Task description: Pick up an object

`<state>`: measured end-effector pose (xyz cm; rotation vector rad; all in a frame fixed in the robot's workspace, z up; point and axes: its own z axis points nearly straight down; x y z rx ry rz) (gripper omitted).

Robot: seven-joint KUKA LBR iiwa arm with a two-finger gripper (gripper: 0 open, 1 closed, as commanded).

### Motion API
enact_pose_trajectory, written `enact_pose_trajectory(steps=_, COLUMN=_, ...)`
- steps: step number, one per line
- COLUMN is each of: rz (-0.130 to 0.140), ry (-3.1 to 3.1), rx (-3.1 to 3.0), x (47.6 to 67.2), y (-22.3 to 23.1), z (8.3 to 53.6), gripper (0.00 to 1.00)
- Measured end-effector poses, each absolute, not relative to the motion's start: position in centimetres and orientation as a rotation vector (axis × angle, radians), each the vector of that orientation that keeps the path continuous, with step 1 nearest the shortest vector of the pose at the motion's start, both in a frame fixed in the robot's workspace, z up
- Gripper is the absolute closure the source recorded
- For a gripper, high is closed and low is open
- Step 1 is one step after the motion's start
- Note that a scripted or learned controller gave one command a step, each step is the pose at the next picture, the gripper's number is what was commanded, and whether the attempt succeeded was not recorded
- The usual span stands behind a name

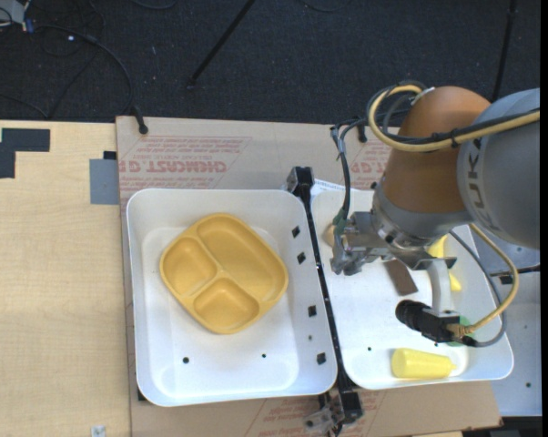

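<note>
Camera view, looking down at a slant: we see two bins side by side. The left bin (165, 371) holds a yellow plate (223, 271) with three wells, lying flat near the middle of the frame. The right bin (370, 353) sits under the arm (438, 153), which takes up the upper right of the frame.

The gripper (347, 255) hangs low over the upper left part of the right bin, just beside the wall that the bins share. We cannot tell how its jaws stand, because the wrist hides them, so we claim no grasp.

The things it could pick up lie in the right bin. A brown piece (403, 279) is near the gripper, to its right and partly under the wrist. A yellow piece (452, 276) is further right. A yellow cup (421, 364) lies on its side at the lower right, well apart from the gripper.

We judge that the pick has not been made. Several things could go wrong from here:
- This close to the wall, a descent may catch the rim or close on bare floor.
- The brown piece may be pushed aside by the wrist rather than gripped.
- The cup could roll away from a glancing touch.
- The plate, wide and flat, offers only its edge.
</note>
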<state>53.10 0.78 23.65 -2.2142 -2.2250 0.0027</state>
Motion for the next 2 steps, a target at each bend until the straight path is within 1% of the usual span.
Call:
enact_pose_trajectory(steps=1, rz=0.003, ry=-2.224, rx=-2.215, x=54.7, y=4.7, z=23.0, gripper=1.0)
enact_pose_trajectory(steps=2, rz=0.002, ry=-2.225, rx=-2.214, x=57.3, y=10.3, z=22.5, gripper=1.0)
